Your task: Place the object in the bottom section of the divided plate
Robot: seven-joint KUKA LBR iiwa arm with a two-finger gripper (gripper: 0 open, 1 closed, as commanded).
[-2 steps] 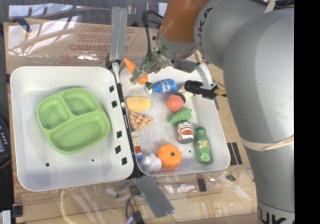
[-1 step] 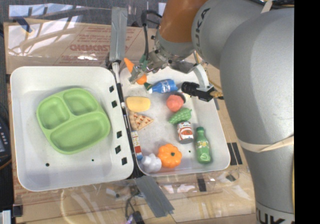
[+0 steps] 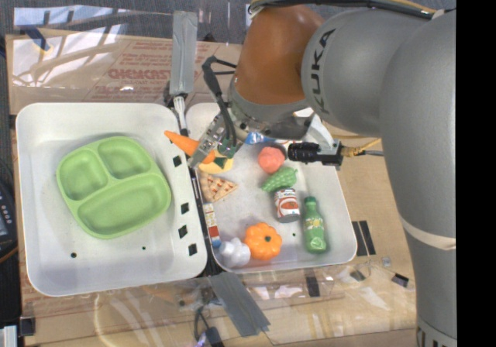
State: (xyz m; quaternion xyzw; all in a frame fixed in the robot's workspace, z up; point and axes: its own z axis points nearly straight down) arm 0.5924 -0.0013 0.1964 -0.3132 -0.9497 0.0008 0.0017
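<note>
A green divided plate (image 3: 70,183) lies in the left bin (image 3: 39,260), its large bottom section (image 3: 124,204) bare, with two smaller sections above it. My gripper (image 3: 211,146) hangs low over the upper left corner of the right bin (image 3: 341,249), right by the wall between the bins. An orange carrot (image 3: 180,140) lies just left of it, across that wall. A small yellow, orange and green toy (image 3: 225,158) sits directly below the gripper, partly hidden by it. Whether anything is held cannot be made out.
The right bin also holds a pizza slice (image 3: 218,186), a pink peach (image 3: 271,158), a green vegetable (image 3: 279,180), a small can (image 3: 287,204), a green bottle (image 3: 314,225), an orange pumpkin (image 3: 263,240) and a blue-white item (image 3: 230,251). The arm covers the bin's upper right.
</note>
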